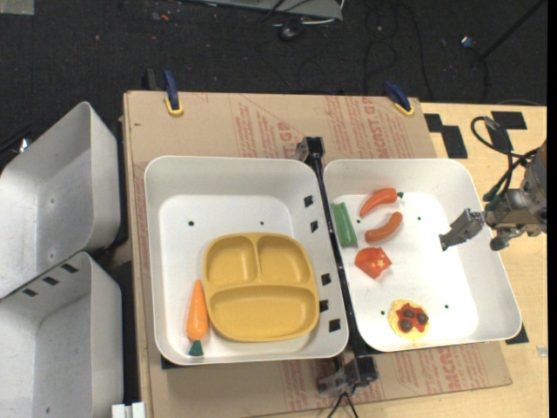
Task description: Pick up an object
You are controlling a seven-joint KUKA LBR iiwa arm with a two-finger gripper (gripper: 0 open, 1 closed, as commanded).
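Bench (261, 120), cardboard-topped, carries two white bins side by side. Left bin (174, 198): yellow divided tray (261, 287), carrot (197, 313) just beside its left edge. Right bin (452, 190): green block (345, 224) along the dividing wall, then orange pepper (378, 200), sausage (384, 227), red strawberry-like piece (373, 262), small pizza piece (409, 318) near the front. Gripper (466, 230) at right rim, apart from all; jaws' state cannot be told.

Red printed lettering ran along the cardboard sheet (261, 124) under the bins, at far, left and near edges; reversed or upside down, too faint to read.
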